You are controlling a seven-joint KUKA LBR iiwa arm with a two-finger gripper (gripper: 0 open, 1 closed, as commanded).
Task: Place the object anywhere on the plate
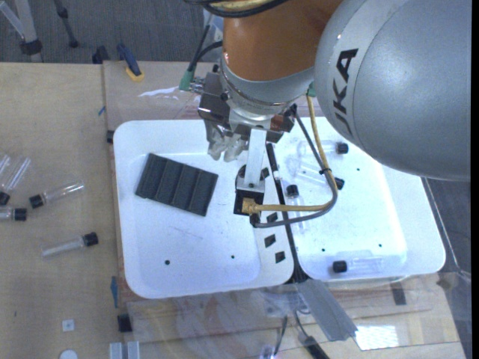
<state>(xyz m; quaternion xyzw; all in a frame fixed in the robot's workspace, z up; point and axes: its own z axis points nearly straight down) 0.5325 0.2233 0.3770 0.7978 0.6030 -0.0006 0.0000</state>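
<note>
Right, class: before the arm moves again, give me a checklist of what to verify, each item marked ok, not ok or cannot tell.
1. Plate located: ok. The dark ridged plate lies flat in the left bin.
2. Top of the plate free to receive something: ok, nothing rests on it.
3. Object located: cannot tell. Clear tubes lie in the right bin, partly behind the arm.
4. Gripper position: not ok for placing. It sits past the plate's upper right corner, not over it.
5. Object held: cannot tell. Nothing is clearly seen between the fingers.
6. Hose clearance: cannot tell. It loops low over the bin divider.
</note>
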